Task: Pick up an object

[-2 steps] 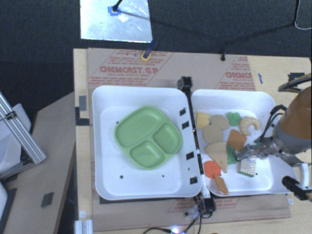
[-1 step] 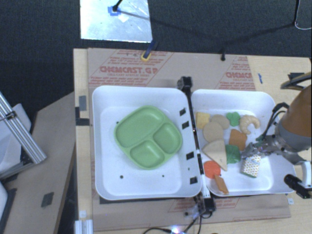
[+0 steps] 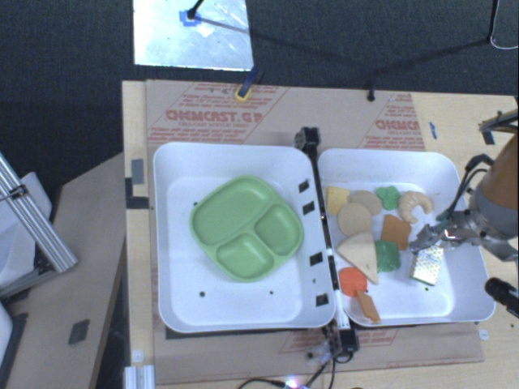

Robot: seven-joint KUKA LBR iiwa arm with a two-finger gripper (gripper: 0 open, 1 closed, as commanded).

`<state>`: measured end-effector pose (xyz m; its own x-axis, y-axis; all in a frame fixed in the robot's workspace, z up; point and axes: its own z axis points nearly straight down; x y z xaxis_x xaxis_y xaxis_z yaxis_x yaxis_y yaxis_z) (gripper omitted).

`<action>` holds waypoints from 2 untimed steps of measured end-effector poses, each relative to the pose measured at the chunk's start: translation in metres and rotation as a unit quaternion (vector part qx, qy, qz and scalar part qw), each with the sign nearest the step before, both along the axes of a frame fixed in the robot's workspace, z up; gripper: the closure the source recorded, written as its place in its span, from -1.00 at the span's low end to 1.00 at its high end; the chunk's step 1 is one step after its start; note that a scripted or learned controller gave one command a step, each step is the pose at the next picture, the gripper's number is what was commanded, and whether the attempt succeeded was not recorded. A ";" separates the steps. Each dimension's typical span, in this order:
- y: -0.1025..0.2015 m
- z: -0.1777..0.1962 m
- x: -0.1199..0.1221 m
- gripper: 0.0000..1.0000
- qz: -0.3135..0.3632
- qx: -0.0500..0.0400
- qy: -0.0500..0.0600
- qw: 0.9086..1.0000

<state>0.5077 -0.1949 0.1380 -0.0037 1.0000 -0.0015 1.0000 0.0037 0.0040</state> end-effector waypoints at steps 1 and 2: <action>-0.001 0.063 -0.003 1.00 0.000 -0.001 -0.002 1.000; -0.001 0.088 -0.001 1.00 0.000 0.000 0.000 1.000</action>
